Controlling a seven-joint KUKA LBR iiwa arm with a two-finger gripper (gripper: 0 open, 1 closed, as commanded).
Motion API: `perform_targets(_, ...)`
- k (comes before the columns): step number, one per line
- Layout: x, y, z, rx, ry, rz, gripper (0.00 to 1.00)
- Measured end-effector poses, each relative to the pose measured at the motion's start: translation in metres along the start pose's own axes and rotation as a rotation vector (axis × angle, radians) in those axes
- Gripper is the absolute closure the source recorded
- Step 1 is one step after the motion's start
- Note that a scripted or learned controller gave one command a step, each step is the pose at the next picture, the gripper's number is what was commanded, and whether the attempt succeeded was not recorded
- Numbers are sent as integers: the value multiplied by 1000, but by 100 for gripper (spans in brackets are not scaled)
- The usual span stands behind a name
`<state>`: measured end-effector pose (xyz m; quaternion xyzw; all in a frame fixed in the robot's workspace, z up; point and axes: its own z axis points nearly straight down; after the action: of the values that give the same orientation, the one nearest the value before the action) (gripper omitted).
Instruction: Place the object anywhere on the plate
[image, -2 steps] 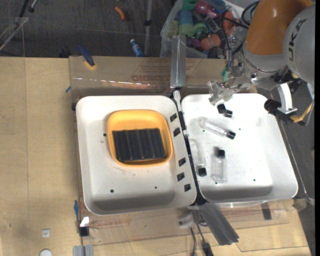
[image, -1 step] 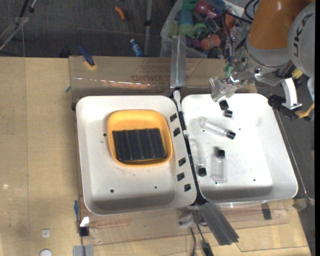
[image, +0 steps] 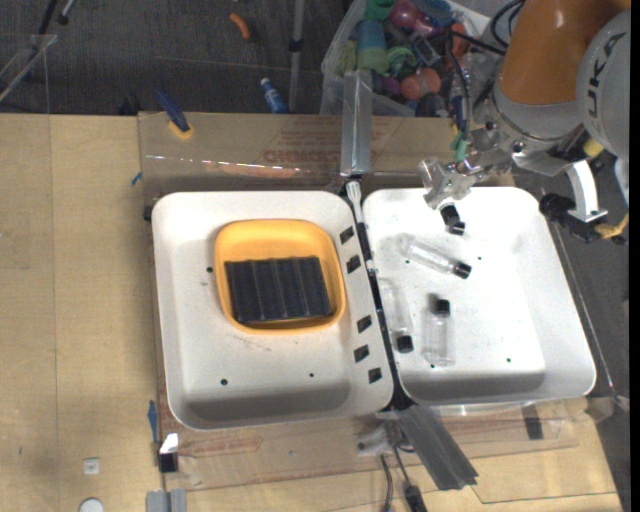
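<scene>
I see three clear vials with black caps in the right bin (image: 560, 330). One vial (image: 432, 257) lies on a diagonal, cap toward lower right. A second vial (image: 438, 328) lies almost along the view's vertical, cap at the far end. A third vial (image: 397, 318) sits against the divider, cap nearest me, its clear body hard to make out against the white. The gripper (image: 447, 188) hangs over the right bin's far edge; a small black-capped piece (image: 453, 218) shows just below it, apart from the diagonal vial. I cannot tell its state, as glare blurs it. The yellow plate (image: 228, 240) in the left bin (image: 180, 330) carries a black ribbed block (image: 278, 290). The arm (image: 560, 60) is cut off at top right.
</scene>
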<state>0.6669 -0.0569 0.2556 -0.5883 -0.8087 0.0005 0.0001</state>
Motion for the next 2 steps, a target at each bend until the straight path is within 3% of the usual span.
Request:
perform_targets(1, 9, 3, 27, -1, 1, -338, 100)
perform_targets(2, 9, 2, 60, -1, 1, -413, 100)
